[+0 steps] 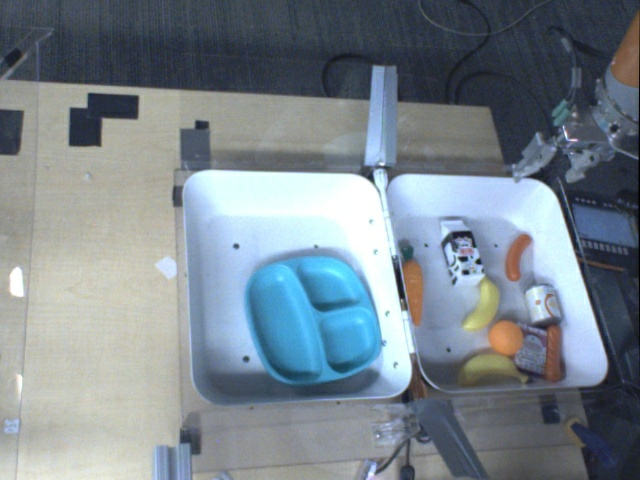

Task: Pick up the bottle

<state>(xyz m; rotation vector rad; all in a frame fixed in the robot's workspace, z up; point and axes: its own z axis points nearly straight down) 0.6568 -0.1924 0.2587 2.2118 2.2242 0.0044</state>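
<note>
Gripper: the gripper (556, 157) hangs at the upper right, above the far right corner of the right bin, outside its rim; its two fingers stand apart with nothing between them.
Arm: grey, with an orange band (627, 60) at the picture's right edge.
Bottle: the bottle (461, 251), small and white with black patches, lies in the upper middle of the right bin (432, 200), well apart from the gripper.
Right bin, other things: a carrot (412, 288) along the left wall; a red sausage (516, 256) to the right of the bottle; a banana (483, 306) below the bottle; a small can (542, 304) near the right wall; an orange (506, 339) beside a dark packet (542, 353); a second banana (488, 370) at the near wall.
Left bin: the left bin (220, 218) holds a blue divided tray (312, 318), tilted slightly, near its middle.
Surface: the pale wooden surface (100, 268) carries both bins side by side, with black patches (100, 116) at its far left.
</note>
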